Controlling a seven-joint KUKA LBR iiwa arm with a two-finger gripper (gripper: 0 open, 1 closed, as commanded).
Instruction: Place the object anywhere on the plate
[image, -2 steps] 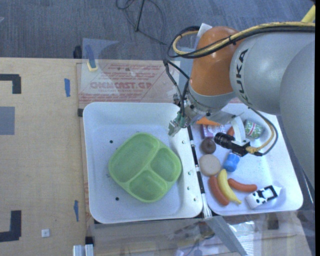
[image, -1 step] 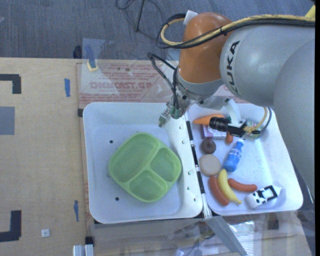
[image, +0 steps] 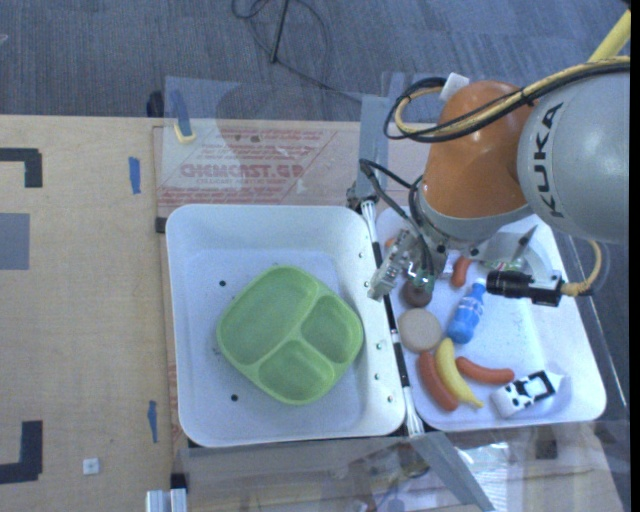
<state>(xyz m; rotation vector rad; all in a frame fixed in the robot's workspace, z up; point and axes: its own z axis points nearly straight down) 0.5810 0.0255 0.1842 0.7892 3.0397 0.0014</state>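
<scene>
A green divided plate (image: 290, 334) lies in the left white bin (image: 200, 260), with nothing on it. My gripper (image: 405, 272) hangs over the near-left corner of the right bin (image: 585, 385), close to the wall between the bins. Right beneath its tip sits a small dark brown object (image: 418, 293); whether it is touched or held I cannot tell. A round tan disc (image: 420, 329) lies just in front of that object.
The right bin also holds a blue bottle (image: 465, 313), a yellow banana (image: 456, 371), an orange sausage (image: 436, 381), another sausage (image: 485, 373), a small one (image: 460, 271) and a black-and-white toy (image: 528, 391). The grey and orange arm (image: 480, 150) covers the bin's far part.
</scene>
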